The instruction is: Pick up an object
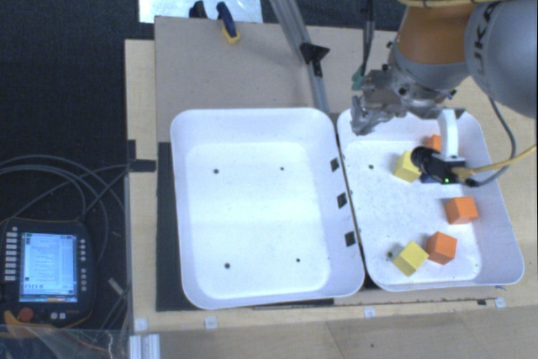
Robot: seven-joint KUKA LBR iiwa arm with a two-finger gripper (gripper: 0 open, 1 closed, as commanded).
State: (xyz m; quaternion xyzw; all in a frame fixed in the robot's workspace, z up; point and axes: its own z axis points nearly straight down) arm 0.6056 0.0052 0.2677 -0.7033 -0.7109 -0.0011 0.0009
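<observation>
The right white bin (503, 263) holds several small blocks. A yellow block (406, 168) lies near its middle, with a small orange block (433, 142) just behind it. An orange block (461, 209) sits further forward. Another orange block (441, 247) and a yellow block (411, 258) lie side by side near the front rim. My gripper (365, 120) hangs over the far left corner of this bin, left of the blocks and apart from them. A white and black part of the wrist (443, 157) sits just right of the yellow block near the middle.
The left white bin (180, 149) stands beside the right one, their rims meeting at the centre. A slanted metal pole (287, 8) rises behind the bins. A yellow clamp (228, 23) sits on the board at the back. A teach pendant (42, 269) with cables lies at the far left.
</observation>
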